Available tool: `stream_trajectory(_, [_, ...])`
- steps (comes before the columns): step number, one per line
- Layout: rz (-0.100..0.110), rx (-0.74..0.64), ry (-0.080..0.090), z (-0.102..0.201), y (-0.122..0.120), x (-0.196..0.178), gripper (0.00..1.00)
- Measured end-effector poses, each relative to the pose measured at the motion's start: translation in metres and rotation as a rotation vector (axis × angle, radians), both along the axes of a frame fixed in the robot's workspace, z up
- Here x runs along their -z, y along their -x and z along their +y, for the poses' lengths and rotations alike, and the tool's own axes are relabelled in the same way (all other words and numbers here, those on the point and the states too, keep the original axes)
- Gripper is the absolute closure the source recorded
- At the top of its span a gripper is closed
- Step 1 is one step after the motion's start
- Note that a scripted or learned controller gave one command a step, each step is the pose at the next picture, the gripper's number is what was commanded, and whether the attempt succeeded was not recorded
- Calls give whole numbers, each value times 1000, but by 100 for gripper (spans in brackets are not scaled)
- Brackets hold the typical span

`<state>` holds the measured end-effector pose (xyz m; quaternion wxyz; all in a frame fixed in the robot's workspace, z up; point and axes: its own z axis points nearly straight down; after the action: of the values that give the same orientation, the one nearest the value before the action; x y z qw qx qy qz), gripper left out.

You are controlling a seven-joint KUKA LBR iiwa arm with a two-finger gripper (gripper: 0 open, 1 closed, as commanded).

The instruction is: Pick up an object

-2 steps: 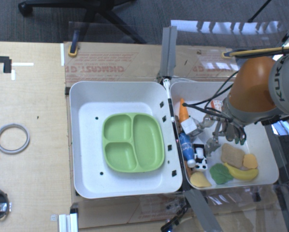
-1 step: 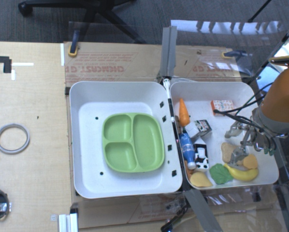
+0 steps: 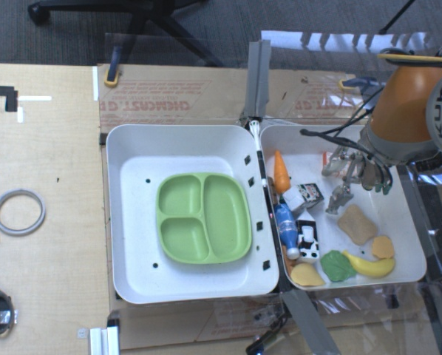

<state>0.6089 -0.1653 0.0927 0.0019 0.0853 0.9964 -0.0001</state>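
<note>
My hand (image 3: 344, 186) hangs open, gripping nothing, over the right bin (image 3: 407, 220), with a tan bread slice (image 3: 356, 224) just below and a carrot (image 3: 280, 171) to its left.

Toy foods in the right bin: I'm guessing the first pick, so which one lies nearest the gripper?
The tan bread-like piece, just below the gripper. The carrot, banana and green piece lie farther off.

Grey arm (image 3: 409, 117) with orange band reaching in from the right, fingers (image 3: 342, 196) pointing down, apart.
</note>
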Motion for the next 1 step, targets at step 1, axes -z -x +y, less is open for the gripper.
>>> stream_trajectory(1, [-2, 185, 0, -12, -24, 0, 0])
